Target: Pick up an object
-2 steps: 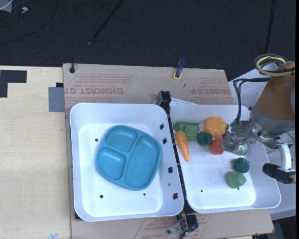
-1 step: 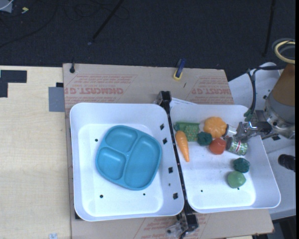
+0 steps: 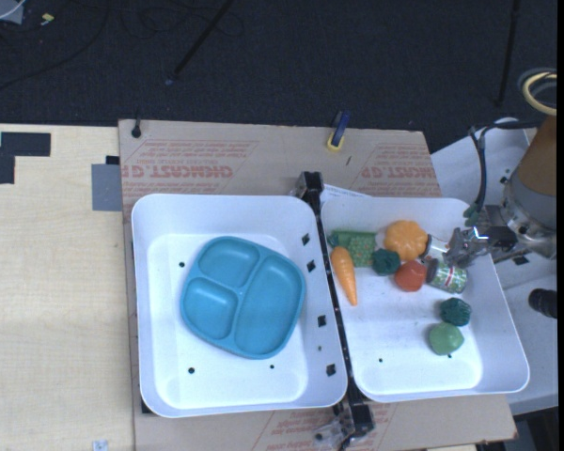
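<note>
The right bin [image 3: 508, 346] holds several toy foods. An orange carrot [image 3: 344, 273] lies by its left wall, with a green vegetable [image 3: 355, 244] behind it. Further right are an orange fruit [image 3: 406, 238], a small teal piece [image 3: 386, 262] and a red tomato [image 3: 411, 276]. A small green-and-white can [image 3: 448, 277] lies on its side beside the tomato. A dark green piece [image 3: 455, 311] and a light green piece [image 3: 444, 339] sit nearer the front. My gripper [image 3: 467, 243] hangs low over the bin's right side, just above and behind the can.
The left bin [image 3: 160, 365] holds a blue divided plate [image 3: 242, 295]. A black divider [image 3: 324, 289] runs between the two bins. The arm [image 3: 540, 172] comes in over the right bin's far right corner. Cardboard [image 3: 226, 163] lies under both bins.
</note>
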Motion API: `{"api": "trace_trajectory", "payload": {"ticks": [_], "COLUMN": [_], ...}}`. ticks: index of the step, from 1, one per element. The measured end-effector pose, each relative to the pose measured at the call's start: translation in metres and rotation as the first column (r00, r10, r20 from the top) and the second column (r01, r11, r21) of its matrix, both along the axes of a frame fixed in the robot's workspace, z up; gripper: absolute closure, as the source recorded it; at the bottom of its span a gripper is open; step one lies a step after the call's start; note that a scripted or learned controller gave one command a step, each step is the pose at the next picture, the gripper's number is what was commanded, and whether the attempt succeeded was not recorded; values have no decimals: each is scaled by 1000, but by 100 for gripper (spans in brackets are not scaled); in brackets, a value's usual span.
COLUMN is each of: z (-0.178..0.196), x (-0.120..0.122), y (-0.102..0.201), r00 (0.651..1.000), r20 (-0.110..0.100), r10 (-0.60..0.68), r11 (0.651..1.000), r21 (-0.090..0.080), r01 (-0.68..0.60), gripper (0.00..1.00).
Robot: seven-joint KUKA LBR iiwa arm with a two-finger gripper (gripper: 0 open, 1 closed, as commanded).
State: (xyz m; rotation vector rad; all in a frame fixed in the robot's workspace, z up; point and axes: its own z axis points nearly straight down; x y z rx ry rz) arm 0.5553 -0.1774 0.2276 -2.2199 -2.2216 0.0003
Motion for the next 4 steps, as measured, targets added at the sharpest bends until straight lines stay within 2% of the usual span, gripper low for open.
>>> {"api": "trace_trajectory", "payload": {"ticks": [2, 3, 4], "z": [-18, -4, 5], "x": [-15, -25, -24], "y": [100, 145, 205], "r00": [1000, 1000, 1000], "r20": [-4, -3, -2], "r10": [3, 3, 6], "r11": [1000, 1000, 1000], "r21": [2, 2, 2], "r01": [-3, -3, -6], "gripper": [100, 100, 100]}}
